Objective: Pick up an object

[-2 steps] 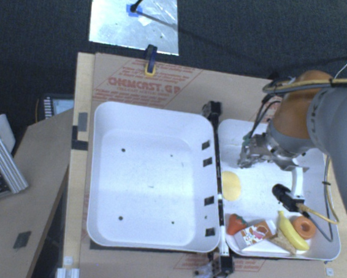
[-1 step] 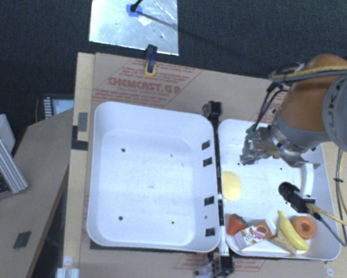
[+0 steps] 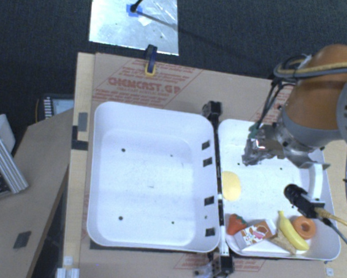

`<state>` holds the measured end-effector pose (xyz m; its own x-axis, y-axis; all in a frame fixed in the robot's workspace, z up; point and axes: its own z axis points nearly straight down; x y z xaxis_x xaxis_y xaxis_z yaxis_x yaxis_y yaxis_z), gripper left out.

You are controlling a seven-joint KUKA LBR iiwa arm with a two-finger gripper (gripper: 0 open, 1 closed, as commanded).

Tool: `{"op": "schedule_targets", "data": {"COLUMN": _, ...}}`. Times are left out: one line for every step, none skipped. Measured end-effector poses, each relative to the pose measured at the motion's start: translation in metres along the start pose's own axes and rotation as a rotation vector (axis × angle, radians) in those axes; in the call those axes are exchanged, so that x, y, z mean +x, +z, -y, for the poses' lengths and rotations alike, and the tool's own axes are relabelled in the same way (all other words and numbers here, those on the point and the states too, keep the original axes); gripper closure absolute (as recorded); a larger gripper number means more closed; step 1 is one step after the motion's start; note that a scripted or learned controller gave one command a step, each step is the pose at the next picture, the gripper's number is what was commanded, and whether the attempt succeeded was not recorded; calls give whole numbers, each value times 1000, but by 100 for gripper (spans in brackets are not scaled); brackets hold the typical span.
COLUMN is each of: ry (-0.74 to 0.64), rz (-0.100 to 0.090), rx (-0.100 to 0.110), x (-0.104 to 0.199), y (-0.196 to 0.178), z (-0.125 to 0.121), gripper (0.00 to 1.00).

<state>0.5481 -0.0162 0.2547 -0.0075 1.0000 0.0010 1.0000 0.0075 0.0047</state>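
The pincer (image 3: 255, 151) hangs over the upper part of the right bin (image 3: 328, 247); whether it is released or clenched cannot be told from this view, and nothing shows in its grasp. Just below it and slightly left lies a pale yellow, rounded object (image 3: 231, 186), near the bin's left wall, its longer axis running roughly up and down the view. Further below and to the right, near the front rim, a yellow banana (image 3: 291, 231) lies with its long axis slanting from upper left to lower right. Beside the banana sits an orange round piece (image 3: 303, 227). Below the pincer, at the front-left corner, are a red piece (image 3: 236, 224) and a small white packet (image 3: 254, 234). The left bin (image 3: 111, 119) lies well to its left.
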Motion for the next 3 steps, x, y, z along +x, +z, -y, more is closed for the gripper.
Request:
{"op": "schedule_targets", "data": {"ry": -1, "rz": 0, "rx": 0, "x": 43, "y": -43, "z": 22, "gripper": 100}}
{"op": "schedule_targets", "data": {"ry": -1, "rz": -1, "rx": -2, "x": 71, "y": -99, "z": 42, "gripper": 100}}
{"op": "schedule_targets", "data": {"ry": -4, "rz": 0, "rx": -1, "x": 69, "y": -107, "z": 41, "gripper": 100}}
